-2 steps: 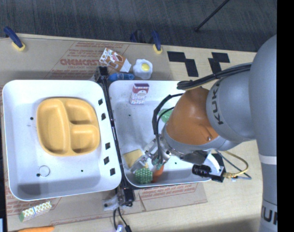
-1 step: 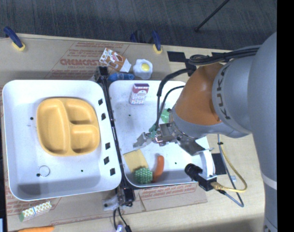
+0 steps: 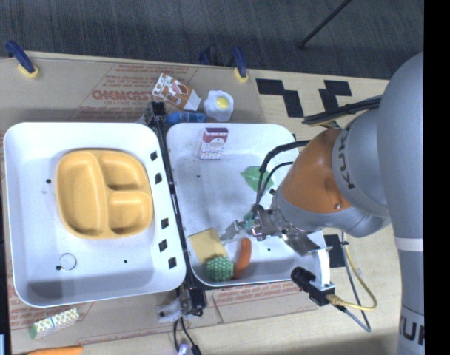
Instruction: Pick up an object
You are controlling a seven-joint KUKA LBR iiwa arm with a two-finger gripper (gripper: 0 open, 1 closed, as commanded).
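Over on the right side of the bench, the arm (image 3: 388, 168) hangs low over the right bin (image 3: 182, 198), and its gripper (image 3: 243, 231) sits down near the bin's front edge. Can't tell from this angle whether it's spread or pinching anything (the wrist and cables crowd that spot). Just below the gripper lies an orange sausage-shaped thing (image 3: 243, 255), tilted, touching a green bumpy ball (image 3: 219, 268). A yellow block (image 3: 206, 244) sits right against the ball on its upper left. Further back in the same bin there's a small red and white carton (image 3: 213, 143) near the far wall, and a green scrap (image 3: 252, 177) partly tucked under the arm.

The left bin (image 3: 25, 220) holds a yellow divided tray (image 3: 104, 192), pretty much centred. Behind the bins, on the cardboard, sit a snack packet (image 3: 169, 90), a blue thing (image 3: 184, 117) and a white and yellow cup (image 3: 219, 105). Blue clamps (image 3: 21, 58) grip the cardboard's far edge.
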